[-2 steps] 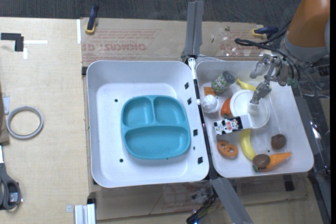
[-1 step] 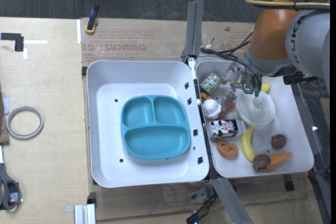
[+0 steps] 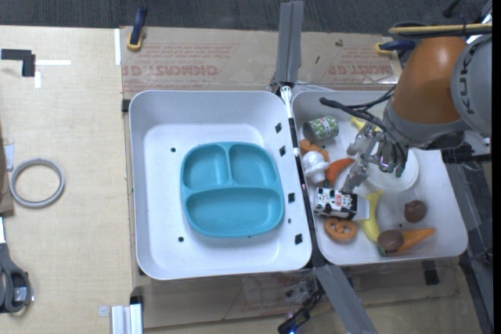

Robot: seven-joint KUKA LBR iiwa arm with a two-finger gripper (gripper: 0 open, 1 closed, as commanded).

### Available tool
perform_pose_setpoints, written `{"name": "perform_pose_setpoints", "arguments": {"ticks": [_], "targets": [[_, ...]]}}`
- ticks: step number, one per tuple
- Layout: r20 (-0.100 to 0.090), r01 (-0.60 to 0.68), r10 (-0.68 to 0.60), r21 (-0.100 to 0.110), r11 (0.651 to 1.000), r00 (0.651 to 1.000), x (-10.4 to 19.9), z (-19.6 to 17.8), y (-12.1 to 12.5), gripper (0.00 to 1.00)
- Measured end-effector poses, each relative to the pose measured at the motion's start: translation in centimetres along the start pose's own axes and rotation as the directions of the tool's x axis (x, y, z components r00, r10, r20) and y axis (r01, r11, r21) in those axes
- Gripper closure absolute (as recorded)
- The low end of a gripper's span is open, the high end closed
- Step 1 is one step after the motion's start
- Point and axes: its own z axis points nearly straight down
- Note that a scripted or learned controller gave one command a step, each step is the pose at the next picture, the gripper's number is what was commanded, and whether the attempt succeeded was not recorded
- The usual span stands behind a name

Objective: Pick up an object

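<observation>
You see the arm (image 3: 434,94) reaching in from the right over the right bin (image 3: 438,246), its orange band above the wrist. The pincer (image 3: 354,174) hangs low over the left part of that bin, its fingers pointing down toward the black-and-white cow toy (image 3: 335,202), which lies just below the tips. You cannot tell from this angle whether the fingers are apart or closed, and nothing shows between them.

Around the cow toy you find an orange slice (image 3: 340,230) just below it, a yellow banana (image 3: 369,219) to its right, and a white garlic-like piece (image 3: 314,163) above it. A green can (image 3: 322,127) lies near the bin's top left. A carrot (image 3: 415,237) and a brown round piece (image 3: 415,210) rest toward the lower right corner.

The left bin (image 3: 149,192) holds a blue divided plate (image 3: 232,189) at its middle. On the table (image 3: 63,246) to the left lies a grey tape ring (image 3: 35,182).
</observation>
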Motion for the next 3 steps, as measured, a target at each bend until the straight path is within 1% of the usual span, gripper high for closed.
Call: {"name": "perform_pose_setpoints", "arguments": {"ticks": [1,2,3], "targets": [[-0.004,-0.221,0.221,0.002,0.975,0.975,2.0,0.2,2.5,0.00],[-0.002,-0.253,0.253,0.001,0.967,0.967,1.7,0.1,2.6,0.00],[-0.007,-0.514,0.514,0.003,0.858,0.857,3.6,0.3,0.9,0.00]]}}
